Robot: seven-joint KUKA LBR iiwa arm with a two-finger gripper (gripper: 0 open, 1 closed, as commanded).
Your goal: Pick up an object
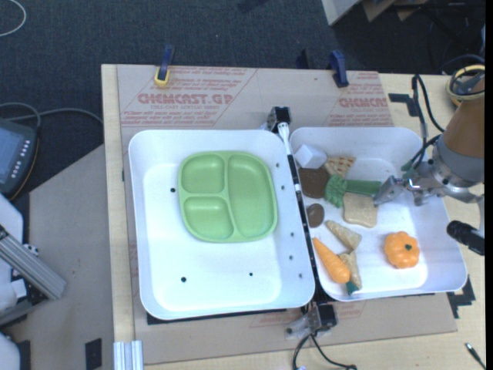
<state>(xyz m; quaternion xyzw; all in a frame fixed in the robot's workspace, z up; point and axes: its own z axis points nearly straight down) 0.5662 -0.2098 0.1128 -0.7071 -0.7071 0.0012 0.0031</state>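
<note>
Jaws [387, 192], grip unclear, hover beside green toy [344, 187], bread [360, 210], pumpkin [401, 250].

arm [462, 141] cut off at right edge, jaws' state unclear, monitor [15, 156] cropped left

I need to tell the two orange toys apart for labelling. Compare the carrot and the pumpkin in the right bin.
The carrot is long and tapered, lying at a slant; the pumpkin is round and squat. The carrot ends in a green top at its lower end, while the pumpkin shows a small stem on top. The carrot lies near the right bin's left wall, touching other pieces; the pumpkin sits apart, nearer the right wall. Both are orange.
</note>
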